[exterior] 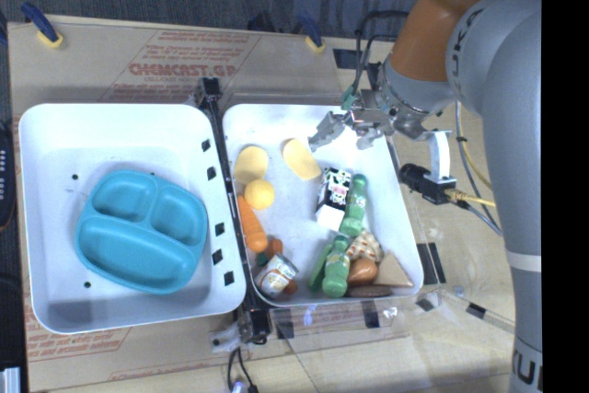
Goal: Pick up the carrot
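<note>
Two white bins sit side by side on the bench: the left bin (37, 198) carries a blue divided tray (140, 230), the right bin (276, 120) a jumble of toy food. The carrot (252, 226) lies along the right bin's left wall, just below a yellow lemon (259, 194) and above a small can (277, 275). The gripper (348, 130) hangs over the bin's upper right corner, fingers spread apart with nothing between them, well clear of the carrot. A black-and-white carton (333, 194) rests beside green bottles (339, 246).
</note>
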Controlling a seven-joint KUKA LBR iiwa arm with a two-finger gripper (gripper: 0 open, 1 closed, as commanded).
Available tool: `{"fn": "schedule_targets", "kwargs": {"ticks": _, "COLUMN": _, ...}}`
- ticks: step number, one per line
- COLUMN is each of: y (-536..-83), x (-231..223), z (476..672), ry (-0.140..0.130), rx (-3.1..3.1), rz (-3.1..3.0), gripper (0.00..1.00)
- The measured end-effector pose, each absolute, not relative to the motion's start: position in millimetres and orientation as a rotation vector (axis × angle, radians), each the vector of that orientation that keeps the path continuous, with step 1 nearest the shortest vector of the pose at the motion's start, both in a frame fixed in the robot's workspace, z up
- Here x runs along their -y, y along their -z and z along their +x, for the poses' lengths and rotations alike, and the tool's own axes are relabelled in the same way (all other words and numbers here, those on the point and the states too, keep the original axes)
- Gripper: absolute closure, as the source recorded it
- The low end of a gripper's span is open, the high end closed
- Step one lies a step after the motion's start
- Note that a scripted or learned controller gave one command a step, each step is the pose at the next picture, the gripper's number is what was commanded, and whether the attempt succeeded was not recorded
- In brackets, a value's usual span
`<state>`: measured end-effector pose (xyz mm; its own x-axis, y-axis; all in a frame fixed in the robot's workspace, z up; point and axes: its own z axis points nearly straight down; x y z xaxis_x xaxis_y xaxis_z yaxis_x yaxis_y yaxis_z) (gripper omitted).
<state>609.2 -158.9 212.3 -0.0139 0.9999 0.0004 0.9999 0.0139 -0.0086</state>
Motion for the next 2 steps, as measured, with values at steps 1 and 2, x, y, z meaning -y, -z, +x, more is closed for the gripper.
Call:
{"fn": "schedule_targets", "kwargs": {"ticks": 1, "y": -89.7, "x": 88.4, "z": 622.7, "ry": -0.012, "rx": 2.098, "rz": -2.320, "gripper": 0.00}}
{"fn": "schedule_targets", "kwargs": {"ticks": 2, "y": -102.8, "x": 91.1, "z": 623.8, "ry": -0.016, "rx": 2.103, "rz": -2.317, "gripper": 1.00}}
